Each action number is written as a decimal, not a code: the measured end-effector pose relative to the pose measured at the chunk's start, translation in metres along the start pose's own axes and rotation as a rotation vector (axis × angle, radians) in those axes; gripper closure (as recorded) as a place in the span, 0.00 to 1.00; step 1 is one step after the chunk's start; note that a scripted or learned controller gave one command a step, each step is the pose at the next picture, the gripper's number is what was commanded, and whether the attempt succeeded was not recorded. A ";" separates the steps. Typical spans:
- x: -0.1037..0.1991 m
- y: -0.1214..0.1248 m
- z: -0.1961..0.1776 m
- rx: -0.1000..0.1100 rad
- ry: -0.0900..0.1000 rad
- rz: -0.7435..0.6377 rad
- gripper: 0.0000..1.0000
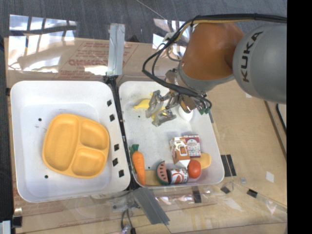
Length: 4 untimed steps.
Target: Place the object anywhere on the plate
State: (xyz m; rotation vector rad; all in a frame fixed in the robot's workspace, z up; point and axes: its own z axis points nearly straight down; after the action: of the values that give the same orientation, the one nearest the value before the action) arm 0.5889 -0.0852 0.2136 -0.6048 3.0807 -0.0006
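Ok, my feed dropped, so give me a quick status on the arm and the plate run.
Gripper low in right bin, at the yellow toy. Grasp unclear. Yellow plate in left bin, nothing on it. Bin walls lie between.

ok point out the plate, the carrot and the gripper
plate (54, 147): camera view, left compartment floor
carrot (139, 166): camera view, middle of orange body
gripper (163, 115): camera view, midway between fingertips

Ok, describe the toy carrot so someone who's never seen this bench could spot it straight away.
Look in the right-hand white bin, along its left wall near the front corner. The orange plastic carrot lies there lengthwise, beside a watermelon slice. It alone is long, tapered and topped with green leaves.
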 end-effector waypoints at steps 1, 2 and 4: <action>0.031 0.065 -0.029 0.001 -0.003 -0.053 1.00; 0.051 0.129 -0.062 0.001 -0.003 -0.033 1.00; 0.061 0.077 -0.003 -0.001 0.002 -0.045 1.00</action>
State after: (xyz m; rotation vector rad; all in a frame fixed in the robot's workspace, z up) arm 0.5030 -0.0369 0.2164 -0.6742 3.0684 0.0000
